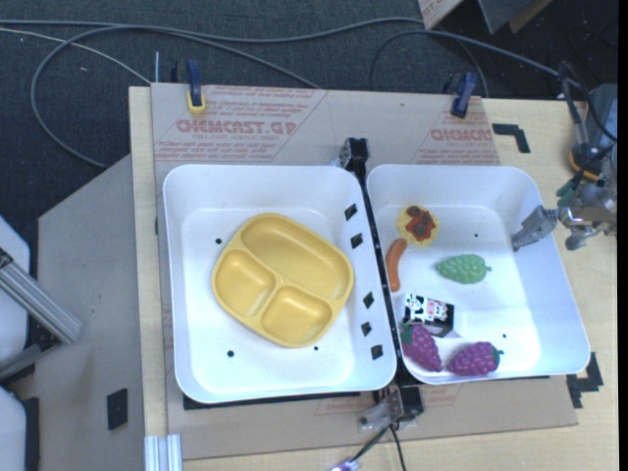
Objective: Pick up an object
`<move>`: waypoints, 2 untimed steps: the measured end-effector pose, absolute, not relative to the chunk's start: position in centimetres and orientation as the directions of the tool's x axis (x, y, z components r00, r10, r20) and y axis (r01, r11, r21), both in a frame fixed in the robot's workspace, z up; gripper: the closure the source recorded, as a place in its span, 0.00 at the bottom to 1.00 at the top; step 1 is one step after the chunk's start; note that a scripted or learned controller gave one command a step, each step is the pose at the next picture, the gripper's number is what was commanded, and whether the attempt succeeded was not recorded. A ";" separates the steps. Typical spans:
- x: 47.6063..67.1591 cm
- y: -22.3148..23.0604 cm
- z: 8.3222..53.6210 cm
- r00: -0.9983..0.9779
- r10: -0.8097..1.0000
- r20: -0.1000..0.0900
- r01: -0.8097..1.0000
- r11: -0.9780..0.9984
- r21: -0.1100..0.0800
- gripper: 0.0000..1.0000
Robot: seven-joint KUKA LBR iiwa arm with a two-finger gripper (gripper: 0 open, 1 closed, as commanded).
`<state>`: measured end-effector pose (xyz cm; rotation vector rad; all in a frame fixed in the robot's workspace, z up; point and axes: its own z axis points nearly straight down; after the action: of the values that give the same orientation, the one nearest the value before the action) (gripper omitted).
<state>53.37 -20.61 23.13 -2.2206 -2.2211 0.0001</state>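
Gripper (535, 227) hangs over the right rim of the right bin (564, 307), nothing between its fingers; whether they are spread or pressed together cannot be told. Right bin contents: small pizza toy (419, 224) near the far-left corner; orange sausage (394, 263) along the left wall; green grape bunch (462, 268) near centre; black-and-white carton (429, 312) nearer the front; two purple grape bunches (422, 347) (475, 359) at the front edge. Left bin (182, 292) carries a yellow divided plate (283, 279), central.
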 end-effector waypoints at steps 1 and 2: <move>53.7 -20.6 16.9 0.000 1.000 0.003 1.000 0.000 -0.005 0.00; 54.5 -21.1 11.3 0.000 1.000 0.003 1.000 0.000 -0.006 0.00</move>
<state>54.49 -21.06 11.31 -2.2171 -2.2172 0.0032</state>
